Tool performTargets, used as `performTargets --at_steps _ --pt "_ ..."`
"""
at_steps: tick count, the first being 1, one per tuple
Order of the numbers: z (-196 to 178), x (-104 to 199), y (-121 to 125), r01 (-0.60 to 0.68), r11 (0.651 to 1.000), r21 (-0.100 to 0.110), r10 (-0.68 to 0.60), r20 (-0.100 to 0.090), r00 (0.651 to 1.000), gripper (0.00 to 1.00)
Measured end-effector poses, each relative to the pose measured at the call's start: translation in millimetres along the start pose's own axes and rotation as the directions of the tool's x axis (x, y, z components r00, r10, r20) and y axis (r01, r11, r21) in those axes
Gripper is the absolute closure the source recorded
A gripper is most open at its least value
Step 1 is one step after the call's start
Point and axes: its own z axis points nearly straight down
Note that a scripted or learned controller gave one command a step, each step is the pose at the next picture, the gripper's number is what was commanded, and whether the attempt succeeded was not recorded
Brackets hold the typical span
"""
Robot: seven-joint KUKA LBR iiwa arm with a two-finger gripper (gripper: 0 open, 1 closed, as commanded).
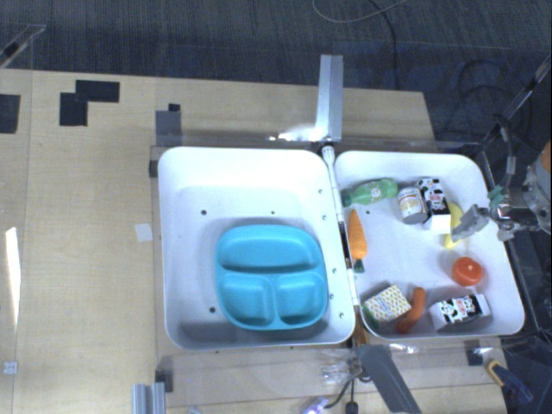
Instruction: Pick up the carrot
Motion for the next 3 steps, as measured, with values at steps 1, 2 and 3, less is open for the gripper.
performTargets --at_steps 1,2,3 --pt "121.9 64.4 -18.4 0.092 0.996 0.0 -0.092 -0.001 0.996 0.0" --pt "15.1 145.8 -26.3 -0.105 0.994 -0.003 0.105 -0.001 0.994 0.0" --pt "37.9 191.6 -27.1 -0.096 0.995 0.001 0.096 -0.001 0.995 0.0"
